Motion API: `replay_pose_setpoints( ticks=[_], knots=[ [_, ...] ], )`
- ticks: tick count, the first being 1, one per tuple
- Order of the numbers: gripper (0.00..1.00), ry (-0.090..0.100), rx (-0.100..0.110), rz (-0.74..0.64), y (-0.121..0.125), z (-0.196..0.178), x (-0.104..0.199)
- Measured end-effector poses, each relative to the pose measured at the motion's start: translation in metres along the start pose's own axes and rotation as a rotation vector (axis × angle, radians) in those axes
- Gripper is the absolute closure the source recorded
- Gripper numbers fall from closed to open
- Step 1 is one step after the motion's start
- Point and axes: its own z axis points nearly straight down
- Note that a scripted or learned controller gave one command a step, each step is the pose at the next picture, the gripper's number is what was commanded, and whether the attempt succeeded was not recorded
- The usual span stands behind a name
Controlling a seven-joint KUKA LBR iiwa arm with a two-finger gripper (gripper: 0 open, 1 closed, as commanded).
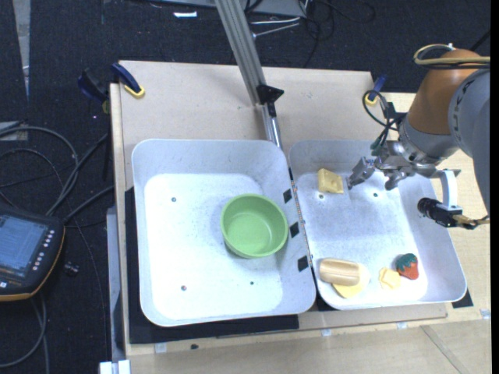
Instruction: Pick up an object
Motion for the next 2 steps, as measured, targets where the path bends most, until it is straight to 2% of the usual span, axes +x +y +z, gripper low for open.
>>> replay_pose_setpoints(
  ticks=[1,2],
  knots=[
    [1.0,-0.001,-0.004,0.0,0.001,-0.013,0.0],
    [1.0,-0.002,-0.008,0.001,-0.007,-0.06,0.0]
  ],
)
